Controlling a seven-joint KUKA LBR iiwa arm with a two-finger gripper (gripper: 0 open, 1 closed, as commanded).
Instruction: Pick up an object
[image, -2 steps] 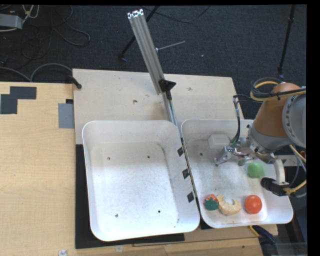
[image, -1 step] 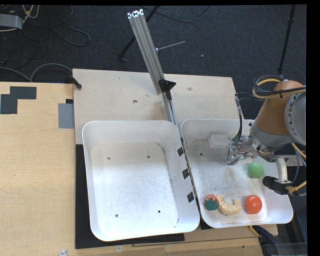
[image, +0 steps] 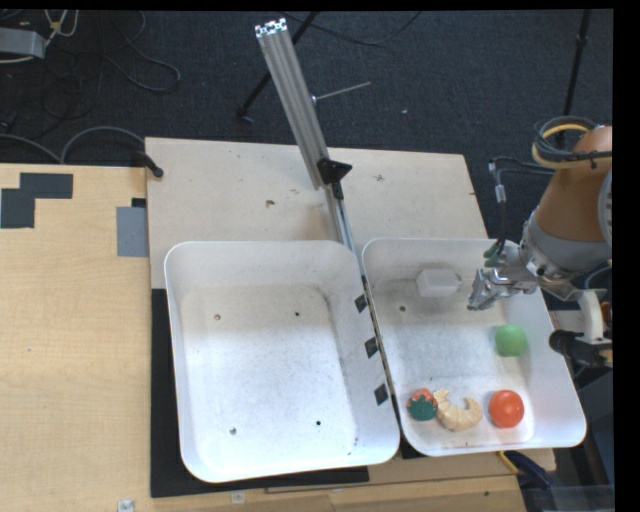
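Nearest the camera, along the front wall of the right bin (image: 560, 435), three small things lie in a row: a red-and-green piece (image: 422, 405), a tan lumpy piece (image: 459, 413) touching it, and an orange-red ball (image: 506, 408) just beside that. Farther back, a green ball (image: 511, 340) sits alone near the right wall. Beyond it my gripper (image: 484, 291) hangs over the bin, tips pointing down and left, and whether it is open or closed I cannot tell from here (the tips are a small metallic blur). Just to its left, toward the back of the bin, lies a pale block (image: 437, 282), whitish and low, hard to pick out against the white floor. The left bin (image: 200, 270) lies across the divider.

I judge the step to be settling on a target and coming down on it. The block is closest, the green ball next. The block looks flat-sided, so I would square up to its long sides and take it across the narrow way, going low enough that I don't skim over its top. The green ball is easier to see but round, likely to roll off, and it lies near the wall, so I would centre well over it before closing. Nothing is between my tips that I can see, so the pick is not yet made.
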